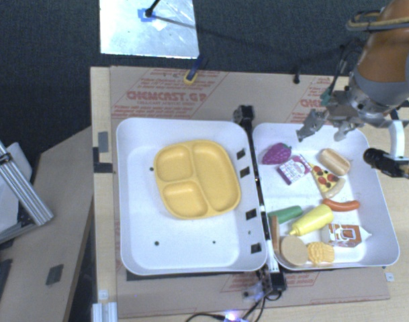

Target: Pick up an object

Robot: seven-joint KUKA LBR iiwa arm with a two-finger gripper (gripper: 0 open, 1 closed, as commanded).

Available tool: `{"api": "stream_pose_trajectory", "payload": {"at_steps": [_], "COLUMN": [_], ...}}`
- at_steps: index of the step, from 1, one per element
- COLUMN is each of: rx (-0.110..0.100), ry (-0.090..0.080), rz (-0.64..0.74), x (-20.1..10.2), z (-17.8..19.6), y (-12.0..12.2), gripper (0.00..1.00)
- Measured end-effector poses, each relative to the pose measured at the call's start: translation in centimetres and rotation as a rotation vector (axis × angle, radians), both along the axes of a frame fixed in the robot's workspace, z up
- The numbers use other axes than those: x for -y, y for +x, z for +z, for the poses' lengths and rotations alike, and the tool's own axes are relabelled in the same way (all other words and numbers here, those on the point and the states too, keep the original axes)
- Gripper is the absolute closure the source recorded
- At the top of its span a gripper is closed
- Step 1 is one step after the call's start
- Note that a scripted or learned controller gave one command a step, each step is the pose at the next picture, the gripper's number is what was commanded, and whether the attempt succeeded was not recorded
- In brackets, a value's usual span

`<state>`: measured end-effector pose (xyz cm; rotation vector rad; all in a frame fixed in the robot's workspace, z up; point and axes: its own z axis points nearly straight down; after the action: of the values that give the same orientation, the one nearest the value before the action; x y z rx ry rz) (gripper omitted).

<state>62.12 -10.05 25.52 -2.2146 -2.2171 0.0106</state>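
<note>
Cardboard-covered surface point(170, 96), claw point(323, 127) spread and empty at upper right above the right bin point(385, 243); we judge nothing picked yet.

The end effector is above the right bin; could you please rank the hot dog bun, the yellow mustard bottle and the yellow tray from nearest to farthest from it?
From the end effector:
1. Hot dog bun, just below it in the right bin.
2. Yellow mustard bottle, lower in that bin.
3. Yellow tray, in the left bin.
</note>
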Motion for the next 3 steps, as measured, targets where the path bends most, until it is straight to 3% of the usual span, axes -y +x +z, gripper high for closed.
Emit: {"api": "stream_pose_trajectory", "payload": {"at_steps": [1, 3], "rx": [0.012, 0.009], "ry": [-0.001, 0.0], "rz": [0.002, 0.001], "x": [0.0, -0.7], "z": [0.7, -11.3], "y": [0.2, 0.4], "gripper": [0.0, 0.0]}}
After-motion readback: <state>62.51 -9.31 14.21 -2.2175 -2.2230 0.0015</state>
